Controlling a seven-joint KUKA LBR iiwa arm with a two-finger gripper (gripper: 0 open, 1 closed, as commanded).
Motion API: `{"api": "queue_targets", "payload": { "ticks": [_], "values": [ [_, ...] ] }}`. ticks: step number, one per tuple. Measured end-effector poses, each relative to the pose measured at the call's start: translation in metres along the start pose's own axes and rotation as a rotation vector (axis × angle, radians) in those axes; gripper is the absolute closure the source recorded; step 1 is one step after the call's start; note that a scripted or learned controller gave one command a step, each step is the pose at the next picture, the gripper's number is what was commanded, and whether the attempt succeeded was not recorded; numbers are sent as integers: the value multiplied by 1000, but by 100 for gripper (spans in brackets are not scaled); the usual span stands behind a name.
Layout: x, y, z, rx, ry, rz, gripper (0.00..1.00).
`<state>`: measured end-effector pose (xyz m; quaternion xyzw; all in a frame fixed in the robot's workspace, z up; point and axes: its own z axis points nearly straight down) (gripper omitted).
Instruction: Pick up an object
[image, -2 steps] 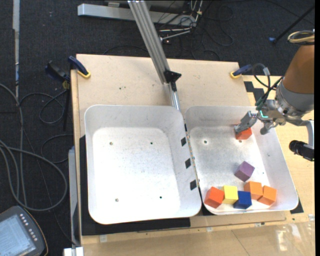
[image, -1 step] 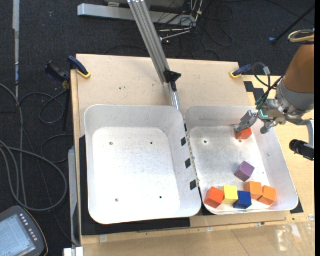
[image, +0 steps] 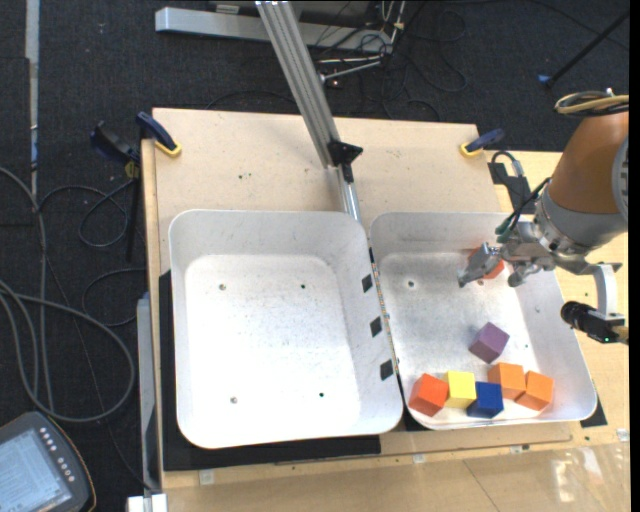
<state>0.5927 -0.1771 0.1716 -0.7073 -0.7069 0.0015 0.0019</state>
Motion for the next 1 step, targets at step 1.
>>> {"api": "queue_targets", "payload": {
  "ticks": [1],
  "values": [
    [5,-2,44,0,0,0,0]
  ]
}}
